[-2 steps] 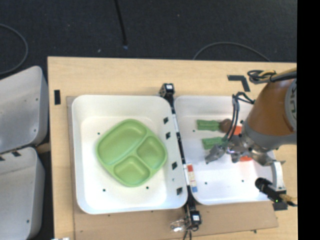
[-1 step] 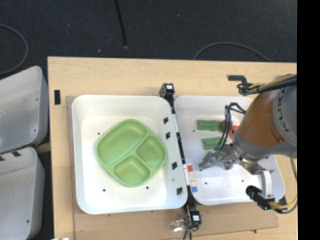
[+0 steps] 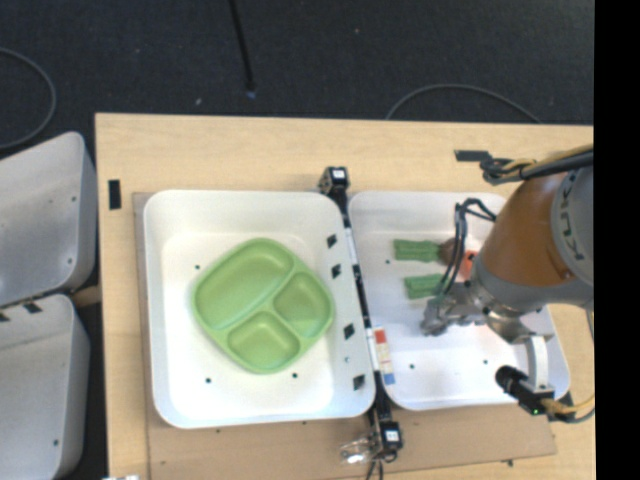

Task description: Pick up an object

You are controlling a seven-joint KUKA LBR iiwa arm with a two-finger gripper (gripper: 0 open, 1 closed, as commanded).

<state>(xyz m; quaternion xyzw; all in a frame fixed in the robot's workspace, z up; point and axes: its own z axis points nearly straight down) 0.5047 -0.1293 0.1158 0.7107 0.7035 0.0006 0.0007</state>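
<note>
Green: one plate [image 3: 262, 305], two blocks [image 3: 420, 251].

Soft, slightly blurry overhead light

A pale wooden worktop [image 3: 240, 148] seen from above at a slant, its light-tan surface running from left of centre to the right side of the view, with dark floor [image 3: 300, 38] beyond its far edge. Two shallow white bins sit on it side by side, touching along their inner edges. The left bin [image 3: 170, 388] is the larger and roughly square with rounded corners. The right bin [image 3: 440, 393] is narrower. A small black marker [image 3: 114, 194] lies flat on the bare wood just left of the left bin's far corner. A small black fitting [image 3: 334, 179] sits at the far end of the seam between the bins.
</note>
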